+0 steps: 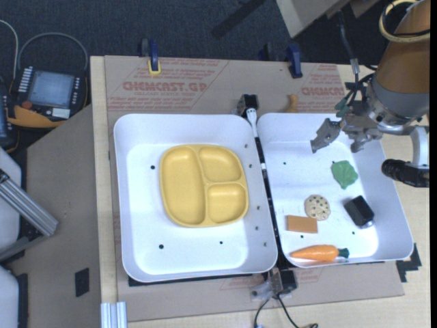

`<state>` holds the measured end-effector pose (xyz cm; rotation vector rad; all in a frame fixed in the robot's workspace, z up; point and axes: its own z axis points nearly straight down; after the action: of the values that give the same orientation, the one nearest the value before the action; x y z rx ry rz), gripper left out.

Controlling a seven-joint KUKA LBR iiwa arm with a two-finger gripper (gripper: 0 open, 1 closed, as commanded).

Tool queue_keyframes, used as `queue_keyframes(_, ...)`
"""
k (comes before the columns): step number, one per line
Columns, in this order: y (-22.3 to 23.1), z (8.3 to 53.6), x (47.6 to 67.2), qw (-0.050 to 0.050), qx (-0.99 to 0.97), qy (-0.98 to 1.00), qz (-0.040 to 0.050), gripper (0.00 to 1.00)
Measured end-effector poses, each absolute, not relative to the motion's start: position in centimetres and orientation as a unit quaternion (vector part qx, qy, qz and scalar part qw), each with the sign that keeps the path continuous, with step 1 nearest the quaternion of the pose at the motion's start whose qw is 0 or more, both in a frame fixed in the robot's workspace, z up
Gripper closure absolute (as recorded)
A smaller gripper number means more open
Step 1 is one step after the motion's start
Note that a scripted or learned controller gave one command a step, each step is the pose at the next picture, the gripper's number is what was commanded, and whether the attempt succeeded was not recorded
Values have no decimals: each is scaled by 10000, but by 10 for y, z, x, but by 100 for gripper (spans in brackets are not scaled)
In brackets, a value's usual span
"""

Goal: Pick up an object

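Note:
The right bin (pixel 287 149) holds several small objects. A green leafy piece (pixel 345 173) lies toward its right side. Below it are a round speckled cookie (pixel 317 207) and a black block (pixel 358 210). A flat tan rectangle (pixel 301 224) sits under the cookie, and an orange carrot (pixel 317 253) lies along the front wall. My gripper (pixel 341 137) hangs over the bin's upper right part, above and just left of the green piece. It is open, with nothing between its fingers.
The left bin (pixel 136 238) carries a yellow divided plate (pixel 203 184) in its middle. A black clip (pixel 249 104) sits at the top of the seam between the bins. Blue clamps (pixel 153 63) hold the cardboard at the back.

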<state>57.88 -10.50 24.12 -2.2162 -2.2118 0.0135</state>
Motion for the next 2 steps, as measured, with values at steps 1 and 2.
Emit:
queue_keyframes(1,-105,249,581,-2,-7069,-7073,-2,0)
queue_keyframes(2,-104,193,591,28,-7071,-7071,19,0)
